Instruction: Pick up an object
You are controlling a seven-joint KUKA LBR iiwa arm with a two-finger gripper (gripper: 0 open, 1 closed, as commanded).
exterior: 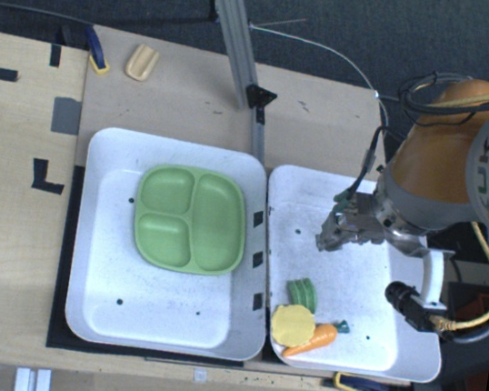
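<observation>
**A:** Where are the things it could pick up?

**B:** All 3 lie in the right bin (403,353), bunched at its near left corner. The carrot (316,338) has its long axis slanted: the orange tip points near-left, the green top far-right. Its tip end lies against the yellow round piece (292,324), which sits just left of it. The green ridged piece (302,293) lies just beyond the yellow one, touching or nearly so, its long axis running roughly near to far.

**A:** And the gripper?

**B:** The gripper (330,238) hangs over the far half of the same bin, above bare white floor, well apart from the 3 pieces. I see nothing between its fingers; whether they are spread or closed I cannot tell, it is too dark and small.

**A:** Anything in the way?

**B:** The bin's left wall stands just beside the yellow piece. The left bin (89,304) holds 1 green divided plate (191,219) with 3 compartments. A grey pole (238,32) slants down from the far edge to the bins' far rims, and a small tan block (141,62) lies on the bench (5,198) at far left.
</observation>
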